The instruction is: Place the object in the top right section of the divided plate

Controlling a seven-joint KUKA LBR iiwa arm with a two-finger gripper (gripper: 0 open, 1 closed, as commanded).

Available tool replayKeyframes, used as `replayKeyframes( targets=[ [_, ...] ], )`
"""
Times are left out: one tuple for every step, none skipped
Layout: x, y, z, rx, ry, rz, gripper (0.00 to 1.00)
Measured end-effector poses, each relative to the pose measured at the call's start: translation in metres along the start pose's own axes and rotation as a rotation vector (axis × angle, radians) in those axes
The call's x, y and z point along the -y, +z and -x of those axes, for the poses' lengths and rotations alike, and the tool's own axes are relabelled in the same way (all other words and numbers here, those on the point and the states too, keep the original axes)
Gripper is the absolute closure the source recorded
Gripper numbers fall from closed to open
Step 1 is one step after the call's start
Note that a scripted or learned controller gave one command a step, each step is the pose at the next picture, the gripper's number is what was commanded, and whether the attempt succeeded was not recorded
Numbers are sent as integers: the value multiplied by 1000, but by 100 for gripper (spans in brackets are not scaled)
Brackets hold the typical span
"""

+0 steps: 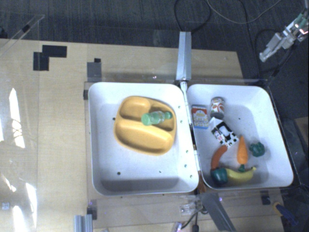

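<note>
A yellow divided plate lies in the left white bin. A pale green bottle rests on its side across the plate's upper right section, near the ridge between sections. My gripper is high at the view's far right corner, outside both bins and well away from the plate and the bottle. Nothing is seen held in it.
The right bin holds a small red and white carton, a round can, a black and white toy, a carrot, a banana and green vegetables. Cables run across the dark floor behind.
</note>
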State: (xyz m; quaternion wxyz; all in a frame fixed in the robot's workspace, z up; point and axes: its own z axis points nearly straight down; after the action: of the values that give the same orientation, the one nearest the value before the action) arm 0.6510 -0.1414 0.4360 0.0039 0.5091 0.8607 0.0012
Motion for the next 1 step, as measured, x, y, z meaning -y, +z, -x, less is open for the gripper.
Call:
replayKeyframes(
  targets=[
    [14,1,66,0,-36,-2,0]
  ],
)
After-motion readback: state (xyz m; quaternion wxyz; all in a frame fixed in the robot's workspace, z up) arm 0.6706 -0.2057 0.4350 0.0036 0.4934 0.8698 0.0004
